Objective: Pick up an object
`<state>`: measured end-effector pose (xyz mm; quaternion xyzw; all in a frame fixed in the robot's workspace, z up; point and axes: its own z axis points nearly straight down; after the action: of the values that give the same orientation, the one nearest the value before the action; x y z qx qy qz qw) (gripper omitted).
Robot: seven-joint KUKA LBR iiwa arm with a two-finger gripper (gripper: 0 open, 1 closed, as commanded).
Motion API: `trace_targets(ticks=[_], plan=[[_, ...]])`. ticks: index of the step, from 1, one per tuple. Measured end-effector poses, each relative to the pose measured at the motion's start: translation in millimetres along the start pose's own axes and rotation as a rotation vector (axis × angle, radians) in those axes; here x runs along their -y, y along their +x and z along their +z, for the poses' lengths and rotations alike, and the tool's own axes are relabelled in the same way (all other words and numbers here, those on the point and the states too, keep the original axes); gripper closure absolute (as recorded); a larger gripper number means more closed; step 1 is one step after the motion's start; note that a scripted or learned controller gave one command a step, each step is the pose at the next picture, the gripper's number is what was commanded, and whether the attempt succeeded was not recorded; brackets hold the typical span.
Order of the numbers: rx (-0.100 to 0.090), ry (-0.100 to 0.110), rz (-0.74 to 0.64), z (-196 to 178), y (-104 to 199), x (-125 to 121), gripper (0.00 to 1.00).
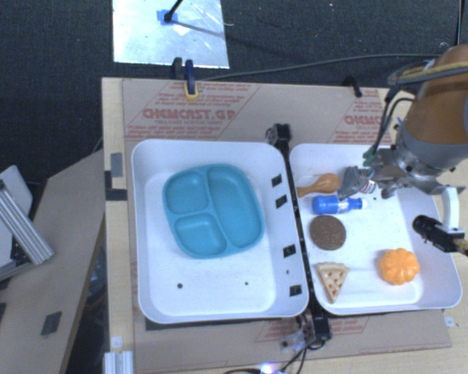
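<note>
My gripper (354, 185) hangs low over the back of the right bin (444, 287), at the end of the grey arm with its orange band. A blue bottle-shaped toy (331, 205) lies just below the gripper, close to it or touching it. A tan drumstick (320, 184) lies just left of the gripper. Further forward in the same bin are a round brown cookie (327, 232), a pizza slice (332, 278) and an orange pumpkin (398, 266). Nothing shows as lifted.
The left bin (152, 287) holds a blue divided plate (213, 209). A black ridge with clips (290, 209) separates the two bins. Both stand on a cardboard sheet (218, 107). Dark floor lies beyond the bench.
</note>
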<state>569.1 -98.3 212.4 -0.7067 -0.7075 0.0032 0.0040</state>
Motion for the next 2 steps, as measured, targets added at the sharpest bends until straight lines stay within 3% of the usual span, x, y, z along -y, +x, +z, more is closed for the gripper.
trace_targets(ticks=[1, 2], plan=[[0.001, -0.012, -0.002, -6, 0, -3, 0.00], [0.000, -0.007, 0.000, 49, 4, 7, 0.00]])
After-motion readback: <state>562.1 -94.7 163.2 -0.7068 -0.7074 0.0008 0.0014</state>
